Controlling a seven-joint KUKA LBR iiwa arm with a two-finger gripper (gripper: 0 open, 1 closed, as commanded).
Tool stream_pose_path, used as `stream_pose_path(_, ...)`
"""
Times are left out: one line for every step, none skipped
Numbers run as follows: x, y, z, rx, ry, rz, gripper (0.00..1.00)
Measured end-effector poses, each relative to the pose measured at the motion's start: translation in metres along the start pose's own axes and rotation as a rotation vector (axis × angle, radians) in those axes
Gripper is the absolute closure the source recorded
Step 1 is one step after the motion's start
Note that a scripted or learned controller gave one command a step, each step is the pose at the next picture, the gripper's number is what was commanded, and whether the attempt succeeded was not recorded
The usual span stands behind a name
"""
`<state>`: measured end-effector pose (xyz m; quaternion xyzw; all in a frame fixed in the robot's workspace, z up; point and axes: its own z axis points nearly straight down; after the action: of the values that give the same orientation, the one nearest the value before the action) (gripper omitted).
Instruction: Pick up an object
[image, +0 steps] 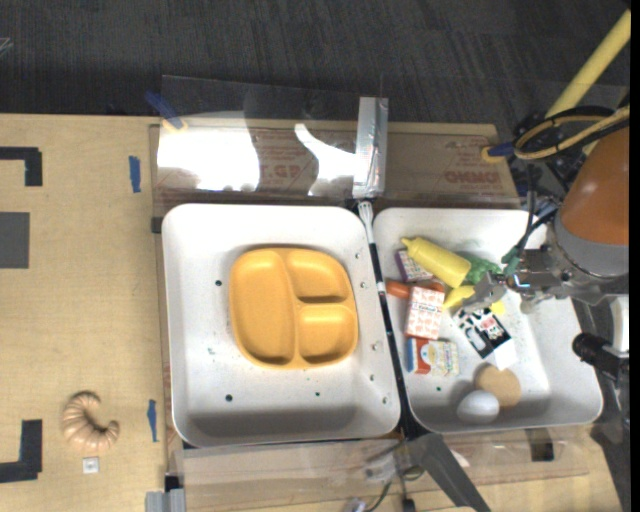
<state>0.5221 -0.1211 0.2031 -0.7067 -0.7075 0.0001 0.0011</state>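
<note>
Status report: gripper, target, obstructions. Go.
Gripper low over right bin, beside the yellow corn; nothing seen between its fingers. Black-and-white card just below it. Packets, egg, bun crowd close.

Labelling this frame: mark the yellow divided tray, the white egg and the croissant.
yellow divided tray (262, 310), camera view, floor of its large compartment.
white egg (479, 405), camera view, middle of its shell.
croissant (88, 420), camera view, middle of its curved body.
</note>
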Motion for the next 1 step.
stream_pose_path(0.0027, 0.0129, -0.0552, -0.008, -0.002, 0.073, 0.0)
